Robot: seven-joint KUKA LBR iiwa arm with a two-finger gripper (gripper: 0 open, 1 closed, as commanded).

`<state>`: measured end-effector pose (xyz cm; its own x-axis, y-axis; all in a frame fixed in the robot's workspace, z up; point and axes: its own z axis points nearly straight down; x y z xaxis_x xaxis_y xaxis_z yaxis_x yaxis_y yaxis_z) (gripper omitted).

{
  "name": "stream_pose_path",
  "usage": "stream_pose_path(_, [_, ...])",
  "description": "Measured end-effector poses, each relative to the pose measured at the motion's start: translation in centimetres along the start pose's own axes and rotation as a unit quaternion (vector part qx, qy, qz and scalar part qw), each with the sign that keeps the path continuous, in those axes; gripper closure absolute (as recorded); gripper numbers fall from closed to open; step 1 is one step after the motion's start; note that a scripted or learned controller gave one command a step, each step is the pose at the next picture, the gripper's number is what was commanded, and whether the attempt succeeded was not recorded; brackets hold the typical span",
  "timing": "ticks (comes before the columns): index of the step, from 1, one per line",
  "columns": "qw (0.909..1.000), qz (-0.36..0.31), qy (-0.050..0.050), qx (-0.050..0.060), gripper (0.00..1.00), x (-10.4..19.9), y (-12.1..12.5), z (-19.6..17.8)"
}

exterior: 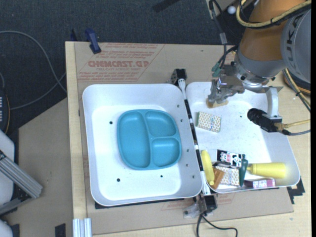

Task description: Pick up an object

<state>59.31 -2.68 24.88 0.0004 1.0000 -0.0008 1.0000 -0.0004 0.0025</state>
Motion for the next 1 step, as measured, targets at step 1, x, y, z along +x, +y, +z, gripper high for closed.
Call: stream_pose_path(1, [1.0000, 0.000, 0.000, 0.002, 1.00, -5.20, -2.56, -0.41])
